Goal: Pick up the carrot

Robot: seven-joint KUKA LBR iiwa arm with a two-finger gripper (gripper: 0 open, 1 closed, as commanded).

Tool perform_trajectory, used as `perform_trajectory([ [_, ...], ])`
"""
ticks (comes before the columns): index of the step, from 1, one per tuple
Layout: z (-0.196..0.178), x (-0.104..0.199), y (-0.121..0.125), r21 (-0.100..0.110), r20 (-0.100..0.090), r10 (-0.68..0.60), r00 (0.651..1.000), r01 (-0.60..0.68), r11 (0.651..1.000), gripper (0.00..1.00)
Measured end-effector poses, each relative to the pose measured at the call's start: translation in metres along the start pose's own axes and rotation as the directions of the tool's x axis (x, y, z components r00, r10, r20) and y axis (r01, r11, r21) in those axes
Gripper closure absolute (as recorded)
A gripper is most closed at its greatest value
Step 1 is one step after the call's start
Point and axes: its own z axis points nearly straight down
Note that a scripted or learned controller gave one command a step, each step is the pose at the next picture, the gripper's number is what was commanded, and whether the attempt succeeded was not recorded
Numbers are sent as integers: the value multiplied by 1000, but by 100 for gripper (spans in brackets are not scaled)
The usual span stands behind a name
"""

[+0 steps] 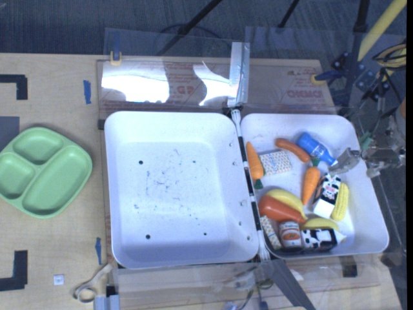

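Tabletop: pale wood, carrying two shallow white bins side by side, a green plate at its left, and blue tape marks along the left part.
Left bin: the larger white tray, its floor bare apart from faint scuffs and a few dark dots.
Right bin: white, touching the left bin along a shared edge, crowded with toy food.
Green plate: a divided dish with three compartments, well apart from both bins, at the far left.
Arm: enters from the right edge, over the right bin's right rim.
Jaws: at the right side of the right bin, near the blue bottle; whether they are open or closed cannot be told, and nothing is seen between them.
Carrot: orange, lying roughly upright in the middle of the right bin, just left of the jaws, beside the corn cob.
Second carrot: against the right bin's left wall.
Corn cob: yellow, right of the carrot.
Banana: yellow, left of the carrot.
Blue bottle: near the bin's upper side.
Sausage: orange-red, just left of the blue bottle.
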Motion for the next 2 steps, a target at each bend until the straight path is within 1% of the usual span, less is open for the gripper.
perform_trajectory([
  [1,-10,-1,1,-3,0,2,1000,-2,1000,100],
  [2,-10,-1,1,-3,0,2,1000,-2,1000,0],
])
